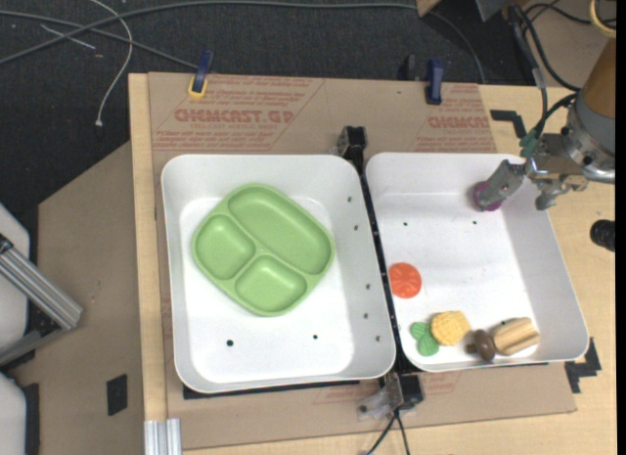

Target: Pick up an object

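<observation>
The gripper (518,181) reaches in from the right over the upper right corner of the right bin (460,248), its grey fingers slanting down and to the left. A small purple object (487,197) sits at the tip of the nearer finger (501,181), touching it, though whether it is pinched between both fingers or only lies against one cannot be told, nor how wide the fingers stand. It lies close to the bin's back wall and right rim, so there is little room on those two sides, while the bin floor to the left and toward the front is open white surface. Along the front of the same bin, well apart from the gripper, lie an orange round piece (405,280), a yellow corn cob (450,327) with a green piece (424,338) beside it, and a tan cylinder with a brown end (505,338) against the front rim. The left bin (196,345) holds a green divided plate (262,249), set toward its back left part.
</observation>
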`<state>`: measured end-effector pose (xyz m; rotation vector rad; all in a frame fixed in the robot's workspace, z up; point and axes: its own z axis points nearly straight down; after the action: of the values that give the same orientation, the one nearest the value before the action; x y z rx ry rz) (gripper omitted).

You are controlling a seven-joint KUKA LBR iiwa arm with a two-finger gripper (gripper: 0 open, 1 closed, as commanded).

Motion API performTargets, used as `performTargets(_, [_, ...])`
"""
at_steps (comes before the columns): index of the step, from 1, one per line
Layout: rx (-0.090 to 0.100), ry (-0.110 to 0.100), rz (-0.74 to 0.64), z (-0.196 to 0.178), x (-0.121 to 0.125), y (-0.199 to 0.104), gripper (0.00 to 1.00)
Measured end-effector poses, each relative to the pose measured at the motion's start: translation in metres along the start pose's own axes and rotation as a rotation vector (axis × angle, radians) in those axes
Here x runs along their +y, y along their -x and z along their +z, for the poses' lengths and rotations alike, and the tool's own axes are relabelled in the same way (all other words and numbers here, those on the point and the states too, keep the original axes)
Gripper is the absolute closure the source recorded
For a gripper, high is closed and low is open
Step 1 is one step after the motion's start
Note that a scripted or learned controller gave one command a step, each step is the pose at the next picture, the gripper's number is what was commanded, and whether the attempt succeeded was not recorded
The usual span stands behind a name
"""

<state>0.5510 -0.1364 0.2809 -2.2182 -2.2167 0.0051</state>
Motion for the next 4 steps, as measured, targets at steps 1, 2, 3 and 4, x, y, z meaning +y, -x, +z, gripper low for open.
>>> performTargets(1, [-0.001, 0.006, -0.001, -0.003, 0.001, 0.0, 0.0])
performTargets(2, [-0.001, 0.004, 0.0, 0.042, -0.004, 0.007, 0.0])
performTargets(3, [0.0, 0.001, 0.0, 0.095, 0.006, 0.008, 0.0])
performTargets(4, [0.001, -0.002, 0.0, 0.155, -0.002, 0.005, 0.0])
